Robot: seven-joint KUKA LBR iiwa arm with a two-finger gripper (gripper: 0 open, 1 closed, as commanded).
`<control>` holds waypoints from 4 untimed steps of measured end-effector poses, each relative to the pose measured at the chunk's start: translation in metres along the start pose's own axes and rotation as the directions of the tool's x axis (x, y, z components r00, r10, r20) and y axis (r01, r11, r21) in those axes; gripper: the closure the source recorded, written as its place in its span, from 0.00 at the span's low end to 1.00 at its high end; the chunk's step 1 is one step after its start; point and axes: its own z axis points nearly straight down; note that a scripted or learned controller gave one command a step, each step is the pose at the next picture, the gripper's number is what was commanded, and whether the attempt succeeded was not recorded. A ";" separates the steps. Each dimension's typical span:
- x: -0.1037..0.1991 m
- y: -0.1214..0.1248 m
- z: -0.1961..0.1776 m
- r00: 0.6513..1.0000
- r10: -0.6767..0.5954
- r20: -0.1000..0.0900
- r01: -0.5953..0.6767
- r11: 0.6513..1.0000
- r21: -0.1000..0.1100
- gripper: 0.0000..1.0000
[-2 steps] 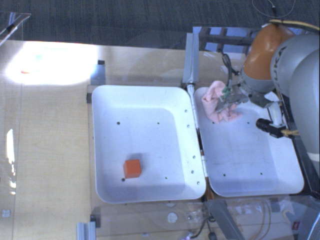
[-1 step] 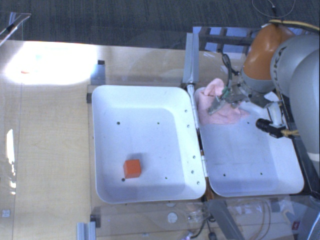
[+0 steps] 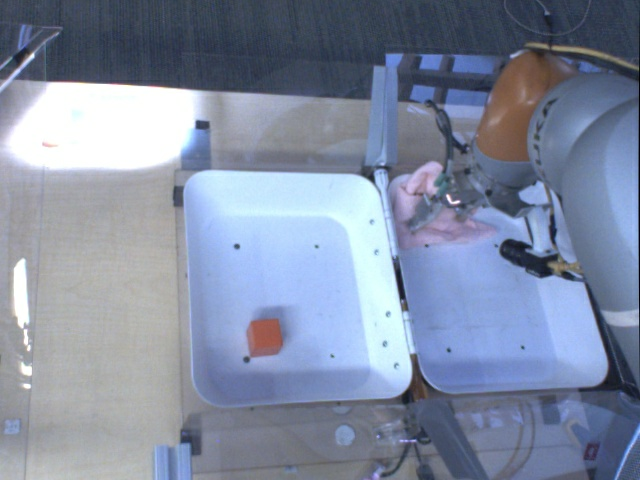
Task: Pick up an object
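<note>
Your gripper [image 3: 437,200] sat on the soft pink cloth-like object [image 3: 440,220], right bin's [image 3: 520,338] 11 o'clock; couldn't tell its grip state. Small orange block [image 3: 265,337]: left bin [image 3: 290,218], 7 o'clock.

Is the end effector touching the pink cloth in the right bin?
Cannot tell. In the camera view the end effector overlaps the pink cloth, but the slanted angle shows neither contact nor gap plainly.

Wide open floor across the left bin [image 3: 300,218], broken only by a small orange block [image 3: 265,337] at lower left of it. Open floor also in the lower half of the right bin [image 3: 500,368]. Crowded at upper right: pink soft object [image 3: 440,230] against the dividing rim, with arm [image 3: 560,148] and gripper [image 3: 447,196] over it.
</note>
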 end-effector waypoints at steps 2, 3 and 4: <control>-0.007 -0.004 0.000 1.000 0.000 -0.004 0.000 1.000 -0.007 0.00; -0.007 -0.002 -0.014 1.000 -0.005 0.002 0.005 1.000 -0.016 1.00; 0.036 0.010 -0.097 0.993 0.119 -0.002 -0.119 0.993 -0.011 1.00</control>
